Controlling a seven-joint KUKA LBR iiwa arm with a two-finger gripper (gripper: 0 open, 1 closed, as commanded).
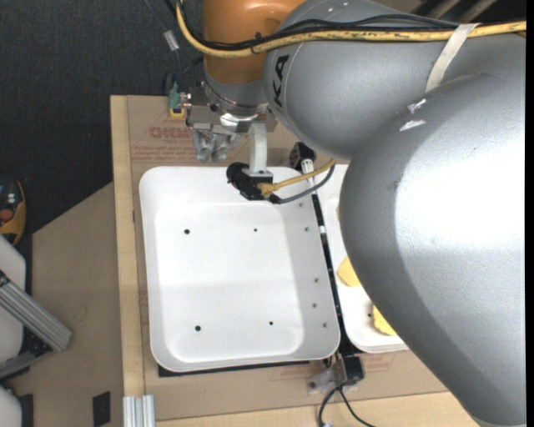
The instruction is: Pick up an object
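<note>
- The gripper (210,148) hung at the upper centre of the frame, over the left bin's (167,334) far rim; I could not tell how its jaws stood.
- Yellow objects (349,273) lay in the right bin, lower right of it.

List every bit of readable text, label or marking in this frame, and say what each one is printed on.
"CHEM": red print, partly readable, on the brown board under the left bin; its end is hidden by the gripper.
Smaller red lines below that word: too blurred to read.
Dark lettering on the grey arm near the orange band: cut off, not readable.
</note>
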